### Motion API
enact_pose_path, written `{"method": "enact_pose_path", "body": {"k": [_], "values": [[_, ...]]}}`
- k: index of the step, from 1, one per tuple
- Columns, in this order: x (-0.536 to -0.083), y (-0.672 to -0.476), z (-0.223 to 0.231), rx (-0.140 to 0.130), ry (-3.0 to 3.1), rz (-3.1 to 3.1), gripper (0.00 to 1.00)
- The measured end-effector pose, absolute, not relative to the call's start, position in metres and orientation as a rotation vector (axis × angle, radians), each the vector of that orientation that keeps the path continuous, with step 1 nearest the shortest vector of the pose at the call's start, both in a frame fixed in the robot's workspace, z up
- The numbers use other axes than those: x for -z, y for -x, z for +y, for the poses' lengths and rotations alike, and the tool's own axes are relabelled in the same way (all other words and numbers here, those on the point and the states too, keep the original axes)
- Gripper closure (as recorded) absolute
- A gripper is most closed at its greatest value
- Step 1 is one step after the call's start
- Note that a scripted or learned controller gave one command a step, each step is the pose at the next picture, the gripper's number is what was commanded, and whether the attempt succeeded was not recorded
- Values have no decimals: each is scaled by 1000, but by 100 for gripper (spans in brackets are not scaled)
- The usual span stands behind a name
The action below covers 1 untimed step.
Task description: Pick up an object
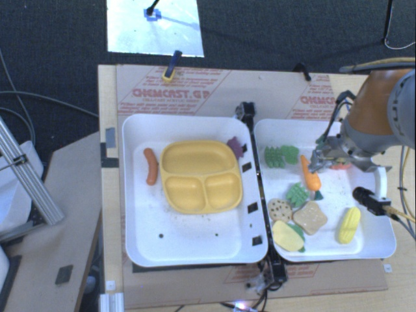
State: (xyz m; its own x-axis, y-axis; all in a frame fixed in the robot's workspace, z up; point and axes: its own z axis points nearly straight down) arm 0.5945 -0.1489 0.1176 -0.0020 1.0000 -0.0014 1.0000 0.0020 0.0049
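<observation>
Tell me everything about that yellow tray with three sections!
The yellow plastic-looking divided tray lies flat in the middle of the left white bin. It has rounded corners and three compartments: one long one across the far side and two smaller ones side by side nearer the camera. All three look bare. A small purple toy sits at its far right corner, and an orange-brown toy sausage lies just off its left edge, apart from it.

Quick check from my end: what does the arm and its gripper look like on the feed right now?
The arm is grey with a broad orange band above the wrist. Thin black cables loop beside it near the wrist. The gripper is a small grey metal assembly. A black cylindrical part with a white bracket sticks out beneath the arm.
</observation>
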Motion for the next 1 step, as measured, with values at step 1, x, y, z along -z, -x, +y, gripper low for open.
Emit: {"method": "enact_pose_path", "body": {"k": [1], "values": [[-117, -594, -149, -4, -2217, 2221, 0]]}}
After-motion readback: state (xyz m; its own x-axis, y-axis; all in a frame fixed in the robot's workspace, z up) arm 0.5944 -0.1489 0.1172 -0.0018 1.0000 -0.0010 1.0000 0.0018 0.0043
